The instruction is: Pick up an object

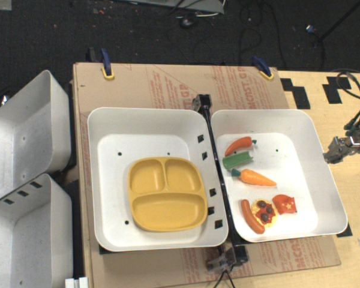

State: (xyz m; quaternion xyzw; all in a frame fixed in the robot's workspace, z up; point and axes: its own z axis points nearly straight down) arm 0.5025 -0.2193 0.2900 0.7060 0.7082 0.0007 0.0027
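Beside right bin [324,161], pincer [338,149] hovers.

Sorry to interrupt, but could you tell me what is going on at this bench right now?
A robot arm is set up to pick up an object from two white bins. Its tool sits at the right edge, outside the right bin, with nothing between its fingers. That bin holds toy food: a carrot, a sausage and a pizza slice. The left bin holds a yellow divided plate.

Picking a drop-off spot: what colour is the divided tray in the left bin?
Mustard yellow, plain; the divided tray shows best in the camera view.
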